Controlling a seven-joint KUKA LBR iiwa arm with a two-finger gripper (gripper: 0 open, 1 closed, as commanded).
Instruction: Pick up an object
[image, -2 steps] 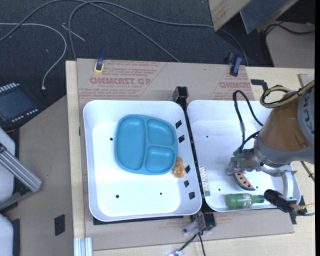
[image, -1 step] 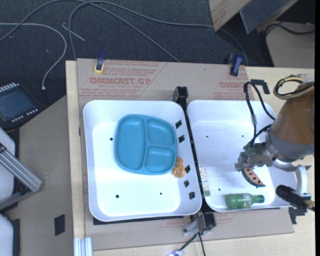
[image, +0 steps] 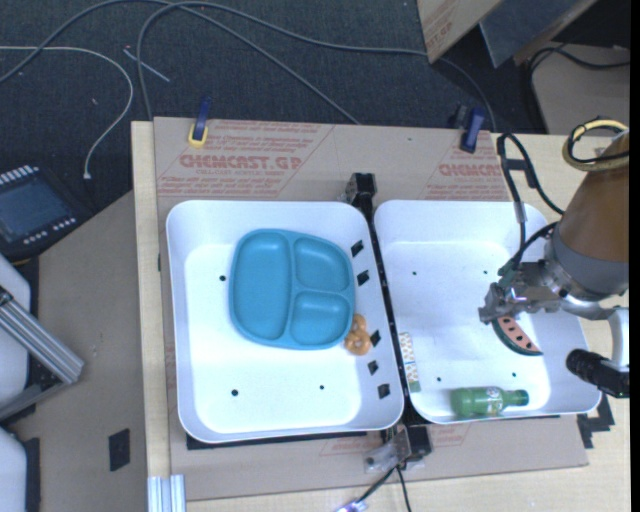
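Observation:
My gripper hangs low over the right side of the right bin, reaching in from the right edge. A watermelon-slice toy, red with a dark rind, lies on the bin floor just below and right of it, partly covered by the gripper. A green bottle lies on its side along the front wall of the same bin. In the left bin rests a blue divided plate, with a small tan-orange object against its lower right rim.
A black divider with clips runs between the two bins. A small patterned strip lies at the right bin's left wall. Black cables trail over the right bin's far corner. Clamps hold the cardboard base at the back.

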